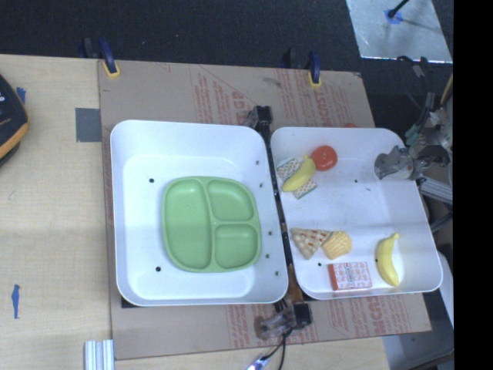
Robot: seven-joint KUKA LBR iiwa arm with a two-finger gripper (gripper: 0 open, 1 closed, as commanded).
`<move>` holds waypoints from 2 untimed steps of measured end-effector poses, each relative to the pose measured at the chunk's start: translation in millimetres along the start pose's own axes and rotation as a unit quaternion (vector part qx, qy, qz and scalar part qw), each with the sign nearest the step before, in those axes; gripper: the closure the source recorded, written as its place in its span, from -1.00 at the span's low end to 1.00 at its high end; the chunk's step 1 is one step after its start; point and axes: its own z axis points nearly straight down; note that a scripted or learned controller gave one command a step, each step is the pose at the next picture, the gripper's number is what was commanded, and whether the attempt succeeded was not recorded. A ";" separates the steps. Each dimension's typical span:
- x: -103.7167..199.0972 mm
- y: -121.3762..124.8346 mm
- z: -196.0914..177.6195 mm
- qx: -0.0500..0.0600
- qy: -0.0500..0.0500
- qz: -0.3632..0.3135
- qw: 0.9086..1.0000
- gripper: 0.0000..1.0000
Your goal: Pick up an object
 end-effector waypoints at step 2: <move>-5.4 67.7 87.0 0.001 0.000 -0.001 1.000 -1.00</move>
